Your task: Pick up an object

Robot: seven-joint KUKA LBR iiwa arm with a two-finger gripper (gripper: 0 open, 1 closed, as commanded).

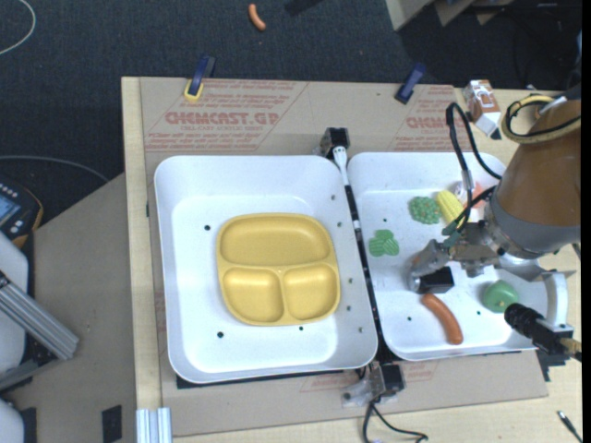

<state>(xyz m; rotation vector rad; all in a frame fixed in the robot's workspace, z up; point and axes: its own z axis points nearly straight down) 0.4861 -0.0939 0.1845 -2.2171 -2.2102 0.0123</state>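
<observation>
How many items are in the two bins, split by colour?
Yellow: 2, the divided plate in the left bin and a corn-like piece in the right bin.
Green: 3, two leafy pieces and a rounded piece, all in the right bin.
Orange: 1, the sausage in the right bin.
Total: 6.

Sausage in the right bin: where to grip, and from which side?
Grip the sausage at mid-length, coming straight down with the fingers closing across its narrow width. It lies flat and diagonal on the right bin's floor, upper-left to lower-right, with bare floor along both long sides. The gripper sits just above its upper end.
</observation>
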